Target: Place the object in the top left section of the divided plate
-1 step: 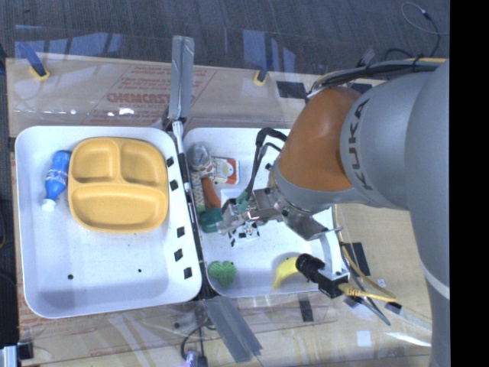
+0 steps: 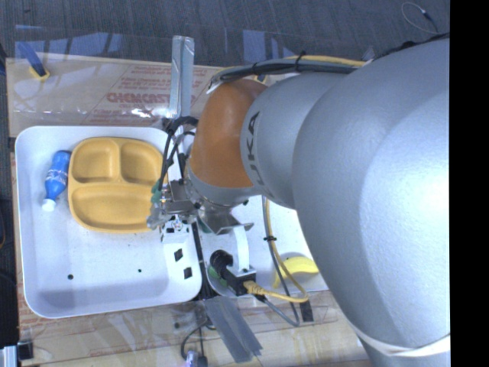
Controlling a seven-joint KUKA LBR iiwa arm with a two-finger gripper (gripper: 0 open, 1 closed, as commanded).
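Observation:
A yellow divided plate (image 2: 114, 205) lies in the upper part of the left bin (image 2: 34, 243), with two small sections at the top and one wide section below. All its sections look bare. My gripper (image 2: 174, 222) hangs at the plate's right edge, over the wall between the two bins. The wrist hides the gripper's tips. A blue bottle (image 2: 57, 173) with a white cap lies just left of the plate. Part of a yellow object (image 2: 296, 266) peeks out from under the arm in the right bin (image 2: 286, 220).
The grey arm with its orange band (image 2: 221, 140) covers most of the right bin. A yellow cable (image 2: 279, 297) loops near the front edge. A grey upright bar (image 2: 182, 75) stands behind the bins. The left bin's lower floor is bare white with small dark specks.

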